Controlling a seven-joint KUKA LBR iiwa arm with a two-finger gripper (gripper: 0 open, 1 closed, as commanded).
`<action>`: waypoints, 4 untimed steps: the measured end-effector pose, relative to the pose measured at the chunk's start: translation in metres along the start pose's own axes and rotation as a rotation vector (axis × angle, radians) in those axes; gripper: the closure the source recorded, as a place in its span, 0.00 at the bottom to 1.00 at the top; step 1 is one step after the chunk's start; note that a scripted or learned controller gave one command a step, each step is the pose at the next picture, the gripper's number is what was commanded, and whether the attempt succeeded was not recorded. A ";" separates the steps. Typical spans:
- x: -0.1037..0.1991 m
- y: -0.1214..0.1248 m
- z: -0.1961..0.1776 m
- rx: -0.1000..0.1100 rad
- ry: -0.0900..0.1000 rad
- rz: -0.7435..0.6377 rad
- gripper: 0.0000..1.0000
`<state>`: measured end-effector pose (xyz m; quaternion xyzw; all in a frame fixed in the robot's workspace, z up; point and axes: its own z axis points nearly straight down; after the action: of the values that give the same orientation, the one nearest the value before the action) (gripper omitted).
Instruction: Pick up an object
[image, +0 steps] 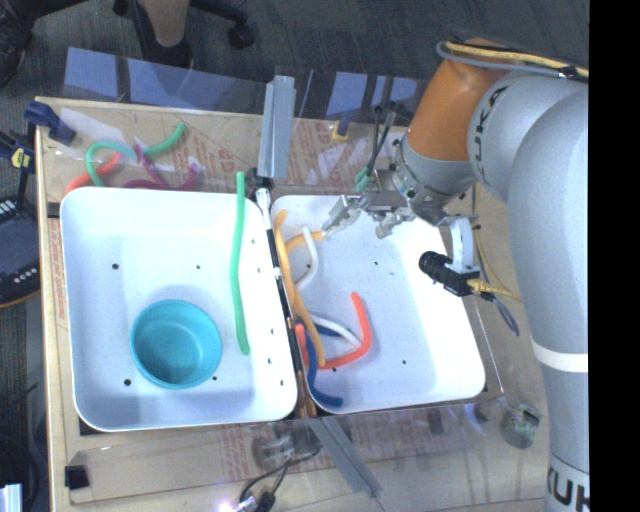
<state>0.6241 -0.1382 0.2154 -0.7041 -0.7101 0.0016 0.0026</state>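
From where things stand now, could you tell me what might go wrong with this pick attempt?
The gripper hovers near the right bin's top rim, so descending there may strike the wall. The orange strip, white strip, red strip and blue strip overlap along the left wall, so one may drag others. The thin strips lie flat and could slip.
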 end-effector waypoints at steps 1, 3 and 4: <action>-0.014 -0.054 0.120 -0.013 -0.004 -0.035 0.00; -0.014 -0.054 0.110 -0.011 -0.007 -0.040 0.00; -0.043 -0.093 0.124 -0.004 -0.002 -0.027 0.00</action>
<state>0.5306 -0.1819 0.0919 -0.6945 -0.7195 0.0008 0.0006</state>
